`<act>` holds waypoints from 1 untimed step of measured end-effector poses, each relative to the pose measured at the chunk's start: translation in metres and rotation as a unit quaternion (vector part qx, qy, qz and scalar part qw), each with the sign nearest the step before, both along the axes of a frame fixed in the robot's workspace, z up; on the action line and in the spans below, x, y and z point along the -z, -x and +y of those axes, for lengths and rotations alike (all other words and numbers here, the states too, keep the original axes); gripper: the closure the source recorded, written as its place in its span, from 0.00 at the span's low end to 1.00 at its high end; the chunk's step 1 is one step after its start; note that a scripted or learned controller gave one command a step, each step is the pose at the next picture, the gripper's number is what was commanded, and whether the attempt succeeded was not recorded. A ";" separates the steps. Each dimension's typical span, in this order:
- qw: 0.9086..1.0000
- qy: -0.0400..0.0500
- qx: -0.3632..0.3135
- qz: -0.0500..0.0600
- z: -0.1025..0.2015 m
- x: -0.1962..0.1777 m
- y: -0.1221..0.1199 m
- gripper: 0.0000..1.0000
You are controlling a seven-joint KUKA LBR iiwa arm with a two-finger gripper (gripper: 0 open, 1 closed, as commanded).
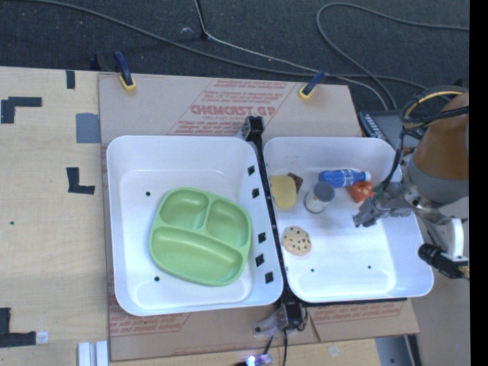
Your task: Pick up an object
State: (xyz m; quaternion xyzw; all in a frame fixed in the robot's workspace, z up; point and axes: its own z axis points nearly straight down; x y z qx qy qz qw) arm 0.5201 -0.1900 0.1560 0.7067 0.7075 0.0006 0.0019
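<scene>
The right bin (343, 277) holds a blue bottle (341, 178) with a white cap, a red-orange object (359, 191) just right of it, a small grey cylinder (319, 197), a yellow piece (284, 191) near the divider and a round speckled cookie (296, 241). My gripper (371, 210) hangs over the right side of this bin, just below and right of the red-orange object. Nothing shows between its fingers.
The left bin (130, 204) holds a green divided plate (202, 236). A black divider (264, 204) runs between the bins. Both bins sit on cardboard (229, 105) held by two clamps at the back. Cables lie on the dark floor behind.
</scene>
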 end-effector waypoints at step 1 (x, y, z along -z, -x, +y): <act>1.000 0.000 0.000 -0.001 -0.002 -0.063 0.001 1.00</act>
